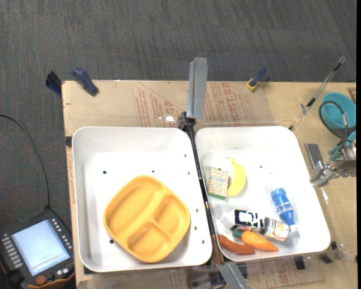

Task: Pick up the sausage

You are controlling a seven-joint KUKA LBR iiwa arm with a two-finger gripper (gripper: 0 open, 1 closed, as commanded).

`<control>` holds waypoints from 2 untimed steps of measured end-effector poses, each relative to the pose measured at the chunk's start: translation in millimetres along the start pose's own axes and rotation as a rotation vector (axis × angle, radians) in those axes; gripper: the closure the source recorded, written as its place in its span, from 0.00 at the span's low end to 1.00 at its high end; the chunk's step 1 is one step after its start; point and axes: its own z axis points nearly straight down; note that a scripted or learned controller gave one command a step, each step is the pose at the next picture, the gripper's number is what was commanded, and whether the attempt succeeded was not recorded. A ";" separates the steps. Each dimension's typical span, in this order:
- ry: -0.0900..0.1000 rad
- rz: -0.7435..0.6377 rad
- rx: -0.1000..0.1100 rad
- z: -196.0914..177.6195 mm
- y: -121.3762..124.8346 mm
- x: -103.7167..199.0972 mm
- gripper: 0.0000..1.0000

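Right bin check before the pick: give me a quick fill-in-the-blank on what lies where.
1. The sausage lies at the right bin's near-left corner, touching the ____.
2. The yellow divided plate sits in the ____ bin.
3. The banana lies beside a small ____.
4. The bottle is coloured ____.

Missing words: carrot; left; carton; blue.

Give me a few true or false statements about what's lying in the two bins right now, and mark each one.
1. The yellow divided plate lies in the left bin. True.
2. The sausage lies on the plate. False: it is in the right bin, at its near edge.
3. The carrot lies right beside the sausage. True.
4. The banana is in the left bin. False: it is in the right bin, beside a small carton.
5. The blue bottle is in the right bin. True.
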 end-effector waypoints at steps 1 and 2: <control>-0.004 0.007 -0.006 -17.3 1.6 52.0 1.00; -0.005 0.042 -0.005 -25.1 -15.6 124.6 1.00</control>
